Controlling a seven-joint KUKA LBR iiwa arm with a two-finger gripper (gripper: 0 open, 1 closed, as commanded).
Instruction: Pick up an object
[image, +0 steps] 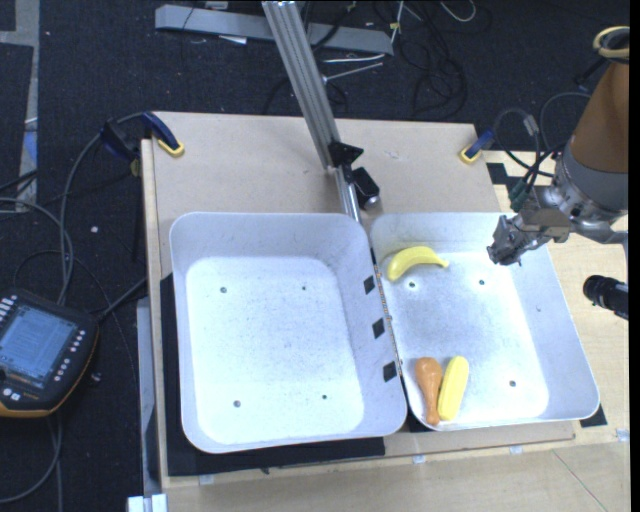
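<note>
While the arm reaches in from the right, its gripper (508, 248) hangs over the upper right edge of the right bin (560, 330), with nothing visible between its fingers; whether they are spread or closed cannot be told from this slanted overhead view. No object has been picked yet, so this looks like the approach step.

Three objects lie in the right bin. One curved yellow banana (414, 262) rests near the upper left corner, well apart from the gripper. One orange carrot-shaped piece (429, 385) and one yellow corn-like piece (453, 386) lie side by side, touching, near the lower left corner.

Two white bins sit side by side on the bench. The left bin (200, 300) holds no objects.

The next move probably calls for shifting the gripper left over the banana, the nearest object, then descending and closing on it.
</note>
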